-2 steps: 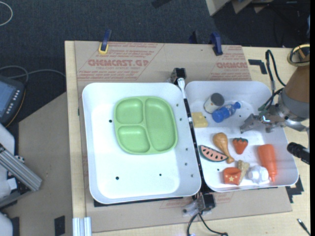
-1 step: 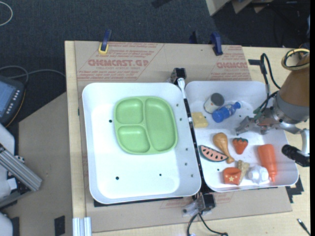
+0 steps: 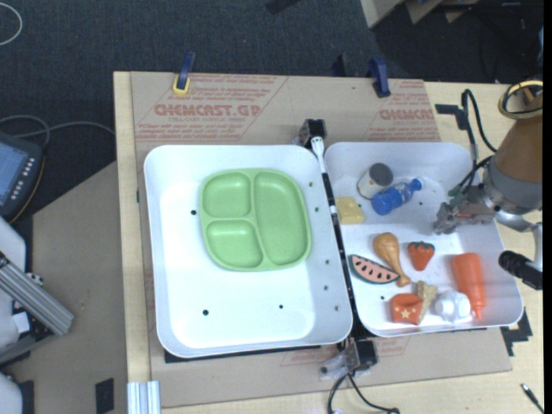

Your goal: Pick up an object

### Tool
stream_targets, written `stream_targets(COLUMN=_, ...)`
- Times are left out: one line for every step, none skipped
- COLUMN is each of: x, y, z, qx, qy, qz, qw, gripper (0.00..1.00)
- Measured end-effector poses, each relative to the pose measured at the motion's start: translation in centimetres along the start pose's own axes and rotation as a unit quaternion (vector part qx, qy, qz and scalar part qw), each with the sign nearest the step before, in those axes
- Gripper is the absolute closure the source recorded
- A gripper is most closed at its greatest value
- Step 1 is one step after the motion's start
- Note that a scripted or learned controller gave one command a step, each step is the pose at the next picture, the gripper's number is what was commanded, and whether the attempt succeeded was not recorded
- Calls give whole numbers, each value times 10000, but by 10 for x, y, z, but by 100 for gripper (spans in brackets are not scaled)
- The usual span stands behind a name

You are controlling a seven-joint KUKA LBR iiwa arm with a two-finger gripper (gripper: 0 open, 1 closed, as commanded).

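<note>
The gripper (image 3: 450,216) hangs low over the right bin (image 3: 448,155), near its right wall; I cannot tell from here how it is set. The nearest candidate, the strawberry (image 3: 421,254), lies just below and to the left of it. The carrot (image 3: 469,281) lies below it, its long axis running up-down.
</note>
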State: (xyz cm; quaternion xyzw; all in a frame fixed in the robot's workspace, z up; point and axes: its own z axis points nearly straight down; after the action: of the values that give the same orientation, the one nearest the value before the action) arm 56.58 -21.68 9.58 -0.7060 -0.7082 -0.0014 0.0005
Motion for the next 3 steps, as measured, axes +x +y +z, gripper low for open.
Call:
stream_targets(x=-2, y=1, z=-43, qx=-18, qy=-27, qz=15, qw=10000, gripper=100)
stream_targets(x=6, y=10, z=-98, qx=-35, qy=-30, qz=6, qw=10000, gripper=100)
stream_targets(x=5, y=11, z=-132, qx=-27, qy=-28, qz=10, qw=10000, gripper=100)
